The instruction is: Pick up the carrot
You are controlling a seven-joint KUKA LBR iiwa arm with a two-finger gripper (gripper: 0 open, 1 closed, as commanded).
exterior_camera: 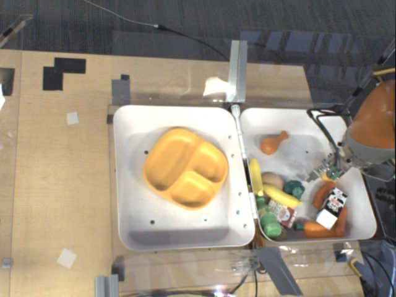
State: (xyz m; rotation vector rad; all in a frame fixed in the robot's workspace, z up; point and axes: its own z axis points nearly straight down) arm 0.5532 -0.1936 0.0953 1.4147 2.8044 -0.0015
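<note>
The carrot is lying low in the right bin, probably light, stiff and slick; grab mid-body. I can't tell the gripper's spread.

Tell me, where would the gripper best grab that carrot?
Probably on its thick orange middle, coming straight down from above, fingers closing across its width. The carrot lies flat along the right bin's near edge, green top pointing left. A small carton leans over its right end, so the left half looks freer.
</note>
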